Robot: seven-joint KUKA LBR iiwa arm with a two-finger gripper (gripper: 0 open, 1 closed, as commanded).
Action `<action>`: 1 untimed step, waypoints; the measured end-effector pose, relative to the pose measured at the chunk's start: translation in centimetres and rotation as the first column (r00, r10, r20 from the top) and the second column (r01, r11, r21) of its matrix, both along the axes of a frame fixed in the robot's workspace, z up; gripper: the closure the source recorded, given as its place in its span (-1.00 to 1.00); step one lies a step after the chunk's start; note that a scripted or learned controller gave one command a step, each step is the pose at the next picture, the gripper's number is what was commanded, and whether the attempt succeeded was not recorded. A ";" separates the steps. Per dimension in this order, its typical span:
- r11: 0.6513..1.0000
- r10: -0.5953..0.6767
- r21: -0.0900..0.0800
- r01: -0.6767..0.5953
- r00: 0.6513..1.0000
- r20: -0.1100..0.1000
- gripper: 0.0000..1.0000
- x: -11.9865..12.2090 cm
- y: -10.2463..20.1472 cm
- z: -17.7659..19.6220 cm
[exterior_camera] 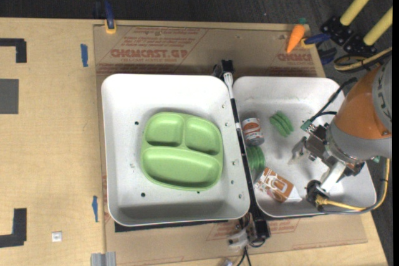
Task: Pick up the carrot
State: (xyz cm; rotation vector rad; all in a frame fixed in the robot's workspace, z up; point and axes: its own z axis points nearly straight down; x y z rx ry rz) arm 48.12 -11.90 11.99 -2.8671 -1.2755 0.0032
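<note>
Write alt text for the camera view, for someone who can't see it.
The arm's gripper hangs over the right bin, while the carrot lies outside both bins on the cardboard behind it. The right bin holds a small can, green items and a snack packet; the left bin holds a green divided plate.

Small orange carrot (295,37) with green top lies tilted on cardboard beyond the right bin (324,85)

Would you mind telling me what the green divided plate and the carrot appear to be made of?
The green divided plate looks like moulded plastic: uniform colour, soft sheen, rounded compartments. The carrot, lying on the board behind the right bin, is probably a plastic toy; its even orange suggests so, but it is small.
</note>
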 end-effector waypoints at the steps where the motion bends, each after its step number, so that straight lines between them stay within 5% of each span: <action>1: 0.985 -0.173 -0.001 0.173 0.985 0.001 -1.00 -0.2 2.6 0.2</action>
